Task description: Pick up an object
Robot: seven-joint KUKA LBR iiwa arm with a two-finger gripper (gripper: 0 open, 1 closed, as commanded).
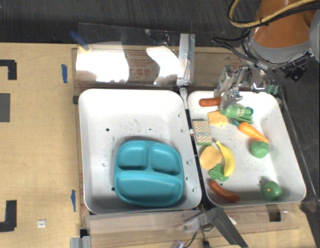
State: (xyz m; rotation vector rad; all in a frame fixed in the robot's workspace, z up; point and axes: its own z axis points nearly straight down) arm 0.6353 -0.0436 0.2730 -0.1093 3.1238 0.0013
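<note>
My gripper (pixel 229 93) hangs over the far left part of the right bin (pixel 289 154), under the arm's orange band. Just below it lie a red sausage (pixel 207 102), a green toy (pixel 238 111) and a yellow cheese wedge (pixel 218 119); whether it touches any of them is unclear. Further toward the front are a carrot (pixel 252 132), a green lime (pixel 259 149), a banana (pixel 227 159), a yellow-orange piece (pixel 208 157), a second red sausage (pixel 224 191) and a green round fruit (pixel 272 190).
The left bin (pixel 98 112) holds a teal divided plate (pixel 148 173) near its front. A tan waffle piece (pixel 202 131) lies by the wall between the bins. A clear panel and a metal bracket (pixel 186 58) stand behind the bins.
</note>
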